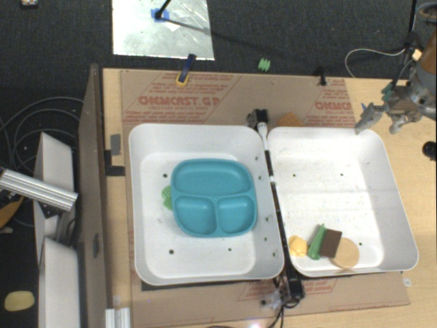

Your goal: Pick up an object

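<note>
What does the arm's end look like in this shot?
At the frame's right edge, the pincer is grey metal with two pale, slim fingers splayed apart. The wrist above it is grey with orange patches. A thin looping cable trails beside it.

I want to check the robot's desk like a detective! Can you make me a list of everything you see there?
Surface: bench with two white bins, left bin and right bin, side by side.
Job's things: yellow piece, green stick, brown block and tan disc clustered in the right bin's near corner.
Clutter: blue divided plate in the left bin, a green thing poking out at its left edge.
Hand: hand above the right bin's far right corner, holding nothing.
Cables: black loops on the floor at left; wire near the arm.
Surroundings: dark carpet, shiny sheet.
</note>
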